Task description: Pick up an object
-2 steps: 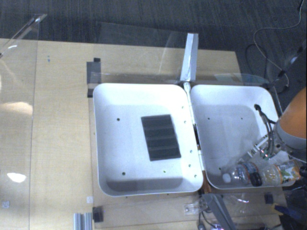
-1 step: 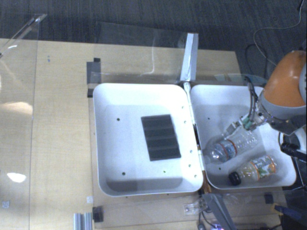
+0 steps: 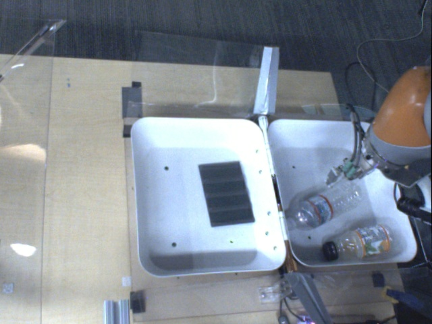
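Observation:
The right bin (image 3: 297, 140) holds two bottles lying on their sides. One is a clear plastic bottle (image 3: 325, 205) with a bluish label, lying aslant in the middle. The other, a bottle (image 3: 359, 242) with a black cap and a yellow-orange label, rests by the bin's front wall. A flat black ridged slab (image 3: 227, 193) lies in the middle of the left bin (image 3: 155, 154). My gripper (image 3: 347, 171) hangs low over the right bin, just above the upper right end of the clear bottle. Nothing is seen held in it.
The grey arm with its orange band (image 3: 405, 110) covers the right bin's far right side. A metal divider strip (image 3: 265, 79) stands behind the seam between the bins. Cables (image 3: 378, 52) run at the back right, and clear plastic sheeting (image 3: 27, 113) covers the bench to the left.

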Available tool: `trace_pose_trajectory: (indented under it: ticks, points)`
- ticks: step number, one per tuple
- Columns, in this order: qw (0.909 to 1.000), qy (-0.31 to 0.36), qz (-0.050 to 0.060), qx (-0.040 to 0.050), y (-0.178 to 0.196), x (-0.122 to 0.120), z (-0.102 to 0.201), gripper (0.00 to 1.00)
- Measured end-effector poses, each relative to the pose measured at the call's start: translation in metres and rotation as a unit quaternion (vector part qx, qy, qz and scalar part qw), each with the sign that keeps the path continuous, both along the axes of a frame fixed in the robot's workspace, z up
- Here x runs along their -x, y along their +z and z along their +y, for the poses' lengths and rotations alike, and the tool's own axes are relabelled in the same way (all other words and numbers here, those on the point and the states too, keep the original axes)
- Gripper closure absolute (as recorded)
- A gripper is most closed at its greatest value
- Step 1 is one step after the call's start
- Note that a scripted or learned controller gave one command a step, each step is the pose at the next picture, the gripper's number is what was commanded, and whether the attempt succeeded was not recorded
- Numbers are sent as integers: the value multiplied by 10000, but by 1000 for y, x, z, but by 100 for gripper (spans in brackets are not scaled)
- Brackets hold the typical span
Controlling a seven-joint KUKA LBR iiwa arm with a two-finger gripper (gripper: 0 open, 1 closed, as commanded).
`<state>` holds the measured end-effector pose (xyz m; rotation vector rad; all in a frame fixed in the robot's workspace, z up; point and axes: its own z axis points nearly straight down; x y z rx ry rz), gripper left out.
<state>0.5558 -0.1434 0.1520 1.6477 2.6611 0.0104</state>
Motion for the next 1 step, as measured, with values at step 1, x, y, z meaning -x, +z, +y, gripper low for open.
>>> trace_pose_trajectory:
  ticks: [1]
  points:
    - [10000,-3,1,-1,0,0,0,0]
